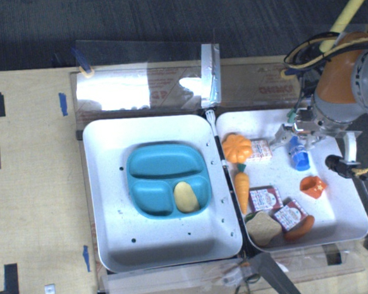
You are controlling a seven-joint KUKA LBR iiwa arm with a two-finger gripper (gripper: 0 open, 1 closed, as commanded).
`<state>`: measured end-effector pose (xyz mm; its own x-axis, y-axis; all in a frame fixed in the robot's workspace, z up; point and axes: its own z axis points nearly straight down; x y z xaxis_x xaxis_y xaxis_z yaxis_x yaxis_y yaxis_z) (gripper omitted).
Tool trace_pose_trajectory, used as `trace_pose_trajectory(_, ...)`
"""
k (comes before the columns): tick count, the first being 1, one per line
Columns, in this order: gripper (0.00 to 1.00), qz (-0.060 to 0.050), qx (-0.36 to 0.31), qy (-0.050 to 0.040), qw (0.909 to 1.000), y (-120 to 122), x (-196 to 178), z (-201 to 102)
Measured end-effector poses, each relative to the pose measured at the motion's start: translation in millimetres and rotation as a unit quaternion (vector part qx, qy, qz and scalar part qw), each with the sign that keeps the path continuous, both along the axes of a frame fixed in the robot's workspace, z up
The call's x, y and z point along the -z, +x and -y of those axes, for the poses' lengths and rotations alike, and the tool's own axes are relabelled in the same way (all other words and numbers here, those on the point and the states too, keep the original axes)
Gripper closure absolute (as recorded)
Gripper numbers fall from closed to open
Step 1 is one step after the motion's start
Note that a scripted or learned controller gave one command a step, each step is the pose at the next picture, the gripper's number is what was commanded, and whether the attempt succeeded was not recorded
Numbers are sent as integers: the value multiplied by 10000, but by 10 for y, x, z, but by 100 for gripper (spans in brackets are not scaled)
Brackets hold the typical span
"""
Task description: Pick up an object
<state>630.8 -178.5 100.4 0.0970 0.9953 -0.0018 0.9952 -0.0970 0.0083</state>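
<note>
My gripper point(295, 135) hangs over the back right part of the right bin point(351, 215), with its two fingers spread apart. A small blue bottle-like object point(300, 158) lies on the bin floor just below the fingertips, its upper end reaching up between them; the fingers are not closed on it. Left of it sit an orange pumpkin point(237, 148) and a white packet point(260, 150). A carrot point(242, 189), two red-and-white packets point(264, 198), a tan bread piece point(261, 227), a red sausage point(299, 229) and a small orange piece point(313, 186) lie nearer the front.
The left bin point(106, 200) holds a blue divided plate point(154, 171) with a yellow potato-like object point(186, 197) in its front right compartment. A clear panel and metal post point(210, 74) stand behind the bins. A black cable end point(337, 163) hangs beside the arm's wrist.
</note>
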Motion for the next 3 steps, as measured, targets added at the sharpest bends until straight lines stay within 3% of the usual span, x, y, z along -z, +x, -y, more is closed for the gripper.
trace_pose_trajectory(1, 100, -6, 0, 1, 10000, -5, -81, -1)
trace_pose_trajectory(2, 100, -7, 796, 15, 9968, 379, -876, -446)
trace_pose_trajectory(3, 100, -36, 1027, 30, 9947, 32, -1185, -1110)
